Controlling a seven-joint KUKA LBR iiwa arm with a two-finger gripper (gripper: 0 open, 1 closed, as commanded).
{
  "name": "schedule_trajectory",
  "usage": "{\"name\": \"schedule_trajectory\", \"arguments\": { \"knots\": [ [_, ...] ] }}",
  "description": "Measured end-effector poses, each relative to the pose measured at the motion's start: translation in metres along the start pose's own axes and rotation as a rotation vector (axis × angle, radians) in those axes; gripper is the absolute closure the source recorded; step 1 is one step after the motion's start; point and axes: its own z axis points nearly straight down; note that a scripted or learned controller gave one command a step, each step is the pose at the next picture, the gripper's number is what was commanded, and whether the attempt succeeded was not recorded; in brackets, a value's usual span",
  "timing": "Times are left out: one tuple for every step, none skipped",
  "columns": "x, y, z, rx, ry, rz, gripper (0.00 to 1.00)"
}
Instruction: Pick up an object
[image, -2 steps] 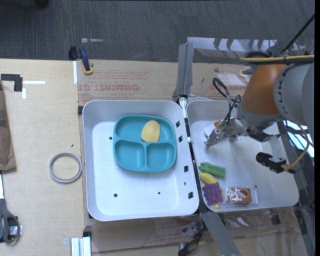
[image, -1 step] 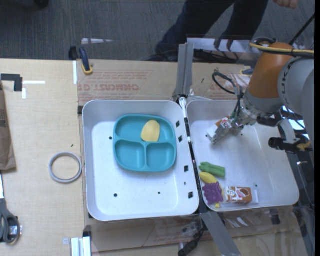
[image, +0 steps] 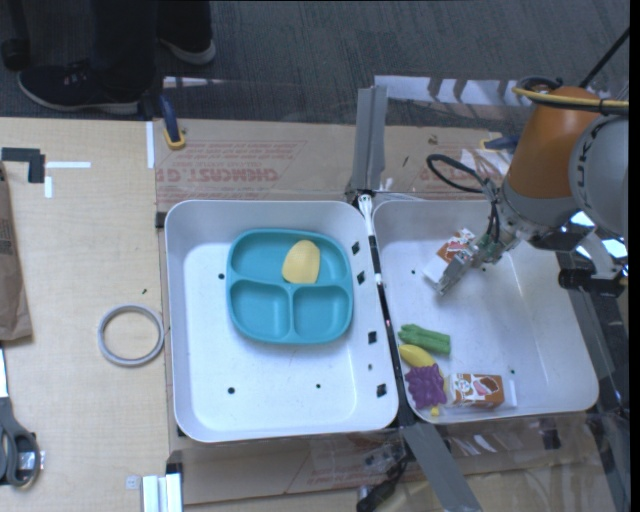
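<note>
My gripper (image: 447, 283) reaches down into the right bin (image: 540, 340), low over its floor near the back left. A small red and white packet (image: 457, 245) lies right beside it on the far side; I cannot tell whether they touch. Near the bin's front left lie a green toy vegetable (image: 425, 338), a yellow piece (image: 417, 355), a purple grape bunch (image: 427, 383) and an orange and white packet (image: 478, 390). In the left bin (image: 200, 330) a teal divided plate (image: 290, 300) carries a yellow lemon-like object (image: 300, 262).
The grey arm with its orange band (image: 550, 140) comes in over the right bin's back right corner. A metal divider (image: 368, 140) stands between the bins at the back. On the bench at left lie a tape ring (image: 131, 333) and scissors (image: 18, 455).
</note>
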Motion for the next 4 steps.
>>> {"name": "schedule_trajectory", "arguments": {
  "knots": [
    [0.004, 0.006, 0.001, 0.000, -0.029, -0.494, 0.00],
    [0.029, 0.018, -0.005, -0.031, -0.074, -0.907, 0.00],
    [0.025, 0.002, -0.002, -0.041, -0.057, -0.408, 0.00],
    [0.125, -0.069, -0.015, -0.049, -0.060, -0.311, 0.00]
  ]
}}
